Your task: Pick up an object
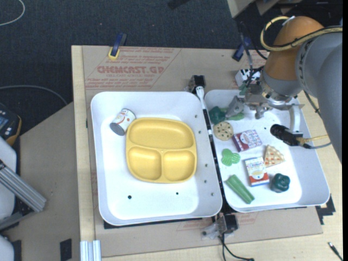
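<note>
The robot's metal hand (247, 105) hangs low over the far left corner of the right white bin (312, 170); its grip cannot be made out. A dark green rounded toy (217, 114) lies just beside it, near a round speckled cookie (223, 130).

The arm (321, 58) is cut off by the right and top edges of the view, and its wrist covers the far corner of the right bin (315, 186), so the gripper (247, 106) is seen only as grey parts above a dark green object (217, 114) whose form is partly hidden. The small black-and-white thing (247, 76) just behind the wrist is too small and too covered to name, and the print on the two red packets (247, 140) (255, 171) cannot be read. At the left edge, the black and yellow device (8, 125) and the metal rail (19, 189) are cut off.
</note>
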You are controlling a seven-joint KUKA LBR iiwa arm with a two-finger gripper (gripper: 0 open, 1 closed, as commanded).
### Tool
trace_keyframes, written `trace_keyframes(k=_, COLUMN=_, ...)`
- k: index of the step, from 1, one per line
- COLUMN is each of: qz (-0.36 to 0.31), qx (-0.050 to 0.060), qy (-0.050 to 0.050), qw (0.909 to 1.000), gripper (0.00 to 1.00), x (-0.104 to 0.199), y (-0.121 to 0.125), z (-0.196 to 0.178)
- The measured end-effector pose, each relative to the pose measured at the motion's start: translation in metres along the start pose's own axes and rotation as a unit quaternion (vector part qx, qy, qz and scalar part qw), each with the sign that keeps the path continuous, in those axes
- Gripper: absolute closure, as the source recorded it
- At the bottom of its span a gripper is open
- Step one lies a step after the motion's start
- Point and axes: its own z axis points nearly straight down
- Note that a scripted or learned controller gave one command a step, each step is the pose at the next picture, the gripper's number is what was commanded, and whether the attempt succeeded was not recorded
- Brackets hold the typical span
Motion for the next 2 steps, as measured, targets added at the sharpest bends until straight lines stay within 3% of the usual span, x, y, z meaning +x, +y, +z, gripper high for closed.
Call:
trace_keyframes(k=1, qz=0.000, qx=-0.002, qy=-0.002, qw=1.0000, gripper=0.00, x=0.000, y=0.000, z=0.020)
trace_keyframes(k=2, qz=0.001, qx=-0.003, qy=-0.001, qw=1.0000, gripper=1.00, x=0.000, y=0.001, z=0.008)
